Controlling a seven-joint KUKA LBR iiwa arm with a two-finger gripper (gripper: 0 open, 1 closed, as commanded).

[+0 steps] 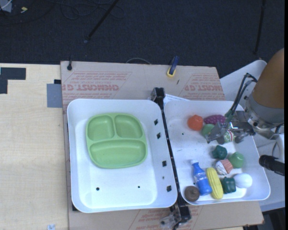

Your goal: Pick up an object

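1. The gripper (225, 134) reaches in from the right and hangs low over the upper part of the right bin (180, 147). Whether it is spread or pressed together cannot be told, and nothing is seen clamped in it.
2. The left bin (79, 186) holds a green divided tray (116, 140), lying flat in its upper half.
3. In the right bin, an orange ball (195, 122) lies near the top, just left of the gripper, with a purple piece (214, 119) and a pale green piece (209, 130) touching the tool's tip.
4. Below the gripper sit a dark green piece (219, 152) and a green ball (237, 159).
5. Along the lower edge lie a brown disc (191, 193), a blue bottle (199, 177), a yellow corn cob (214, 182) and a white egg (243, 180).
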